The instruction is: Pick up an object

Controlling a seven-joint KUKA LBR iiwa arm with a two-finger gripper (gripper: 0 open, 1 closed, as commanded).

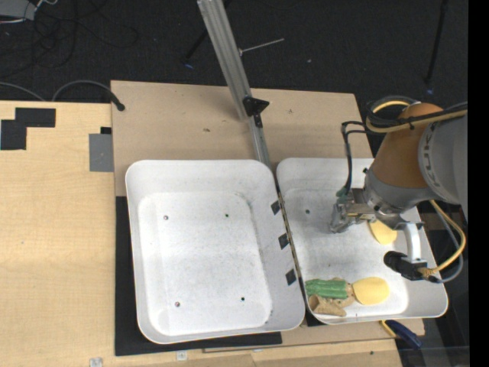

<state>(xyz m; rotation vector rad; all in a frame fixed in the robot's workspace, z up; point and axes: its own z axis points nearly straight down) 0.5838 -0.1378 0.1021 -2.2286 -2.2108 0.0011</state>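
In the right bin [321,182], my gripper [341,222] hangs low over the bin floor near the middle, below the grey arm with its orange band. A yellow object [383,232] lies just to the right of it, partly hidden by the arm. At the bin's front edge lie a green toy [327,287], a tan piece [330,305] beneath it, and a second yellow object [370,290]. I see nothing between the fingers.
The left bin [200,247] sits beside the right one, divided from it by a rim with black clips [284,240]. A metal rail [231,67] slants up from the back of the bins. Cables loop around the arm on the right.
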